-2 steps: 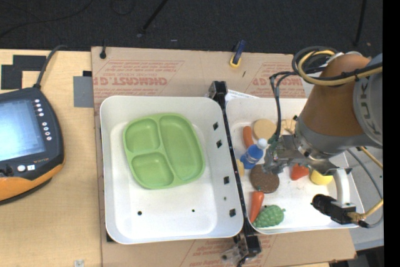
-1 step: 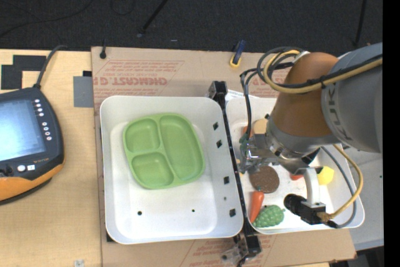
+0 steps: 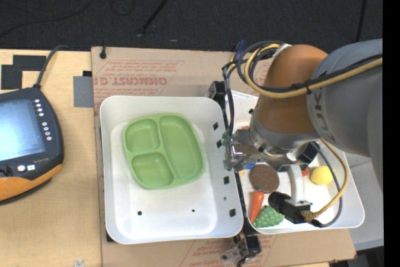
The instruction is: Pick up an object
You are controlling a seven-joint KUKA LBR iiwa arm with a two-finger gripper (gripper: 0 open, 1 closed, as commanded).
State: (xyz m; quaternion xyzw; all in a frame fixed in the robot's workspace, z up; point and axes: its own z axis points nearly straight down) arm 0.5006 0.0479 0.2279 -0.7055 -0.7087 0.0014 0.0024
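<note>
A green divided plate (image 3: 164,151) lies in the left bin (image 3: 119,209), well left of the brown disc (image 3: 264,178). The gripper (image 3: 245,156) hangs just up and left of that disc. The wrist hides it, so I cannot tell whether it is open or closed. In the right bin (image 3: 353,212) the orange carrot (image 3: 257,202) lies just below the disc, apart from the gripper. Its long axis runs toward the camera, thin tip nearest the front rim. A yellow ball (image 3: 321,176) sits right of the disc.
</note>
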